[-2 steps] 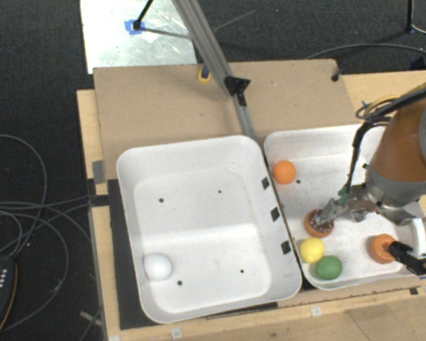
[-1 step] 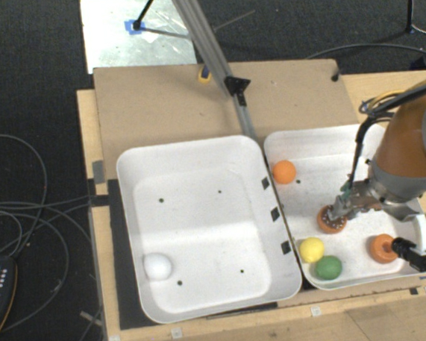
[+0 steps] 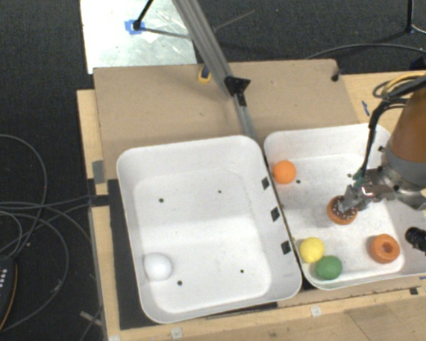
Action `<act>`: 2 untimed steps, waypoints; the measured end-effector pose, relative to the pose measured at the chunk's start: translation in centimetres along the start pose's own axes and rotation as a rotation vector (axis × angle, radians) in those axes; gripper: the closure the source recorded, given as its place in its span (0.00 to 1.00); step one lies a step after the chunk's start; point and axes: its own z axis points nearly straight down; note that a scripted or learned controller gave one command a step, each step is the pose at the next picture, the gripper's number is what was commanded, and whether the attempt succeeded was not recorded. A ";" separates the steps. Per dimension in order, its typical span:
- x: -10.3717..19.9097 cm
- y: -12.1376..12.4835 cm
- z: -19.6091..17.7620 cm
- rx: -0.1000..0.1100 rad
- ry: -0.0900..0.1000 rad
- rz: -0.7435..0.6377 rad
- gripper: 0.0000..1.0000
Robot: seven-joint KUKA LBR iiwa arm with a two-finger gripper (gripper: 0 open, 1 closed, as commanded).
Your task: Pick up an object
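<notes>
In the right bin (image 3: 312, 145), the pincer (image 3: 344, 207) (grip unreadable) meets a brown ring (image 3: 342, 216)

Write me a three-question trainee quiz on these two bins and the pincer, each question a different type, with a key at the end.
1. True or false: the white ball lies in the left bin.
2. Multiple choice: the pincer is directly over which thing? A) the orange ball B) the brown ring-shaped object C) the green ball
3. Fill in: the yellow ball lies right beside the ____ ball, near the front edge of the right bin.

Key
1. True.
2. B. Whether it grips that object cannot be told from the view.
3. Green. An orange ring lies further right in that bin.
</notes>
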 end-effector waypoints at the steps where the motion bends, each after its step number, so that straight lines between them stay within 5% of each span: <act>1: 0.5 0.4 -4.5 -0.001 0.000 -0.003 1.00; 2: 0.5 0.6 -7.2 0.001 0.000 -0.003 1.00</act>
